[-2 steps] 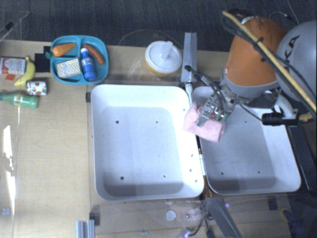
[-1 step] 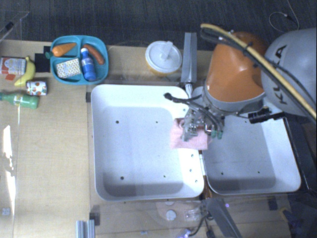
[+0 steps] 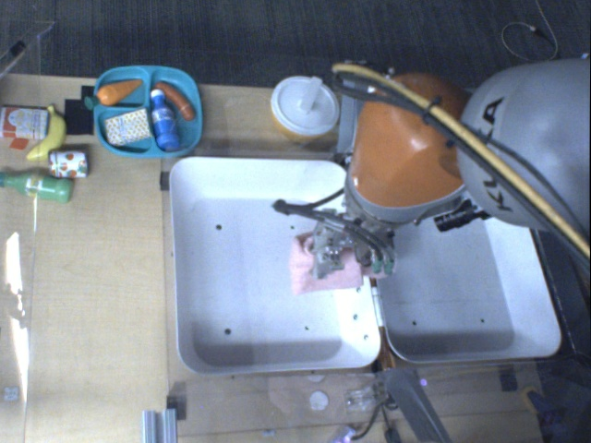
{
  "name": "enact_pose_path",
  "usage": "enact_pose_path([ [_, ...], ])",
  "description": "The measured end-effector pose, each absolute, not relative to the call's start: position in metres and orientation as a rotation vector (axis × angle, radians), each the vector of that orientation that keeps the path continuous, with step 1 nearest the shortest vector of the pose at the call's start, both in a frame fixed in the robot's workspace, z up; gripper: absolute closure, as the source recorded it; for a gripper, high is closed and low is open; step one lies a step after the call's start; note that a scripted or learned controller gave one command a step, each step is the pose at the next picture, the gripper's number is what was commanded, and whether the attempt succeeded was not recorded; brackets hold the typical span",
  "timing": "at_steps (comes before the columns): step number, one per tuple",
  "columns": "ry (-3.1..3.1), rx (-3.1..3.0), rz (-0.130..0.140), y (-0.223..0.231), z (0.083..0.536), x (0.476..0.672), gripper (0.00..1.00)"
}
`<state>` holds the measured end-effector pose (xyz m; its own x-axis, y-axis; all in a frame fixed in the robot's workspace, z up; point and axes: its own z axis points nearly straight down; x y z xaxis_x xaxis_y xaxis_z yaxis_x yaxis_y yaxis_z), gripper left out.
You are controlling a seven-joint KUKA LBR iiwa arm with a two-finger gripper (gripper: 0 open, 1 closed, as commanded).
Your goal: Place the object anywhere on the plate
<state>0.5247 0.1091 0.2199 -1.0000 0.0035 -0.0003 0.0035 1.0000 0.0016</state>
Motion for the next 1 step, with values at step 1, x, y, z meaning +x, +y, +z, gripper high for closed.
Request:
enact_pose_path([
  [1,3.141,0.006,0.003,0.1091,0.2200,0.5248,0.00],
])
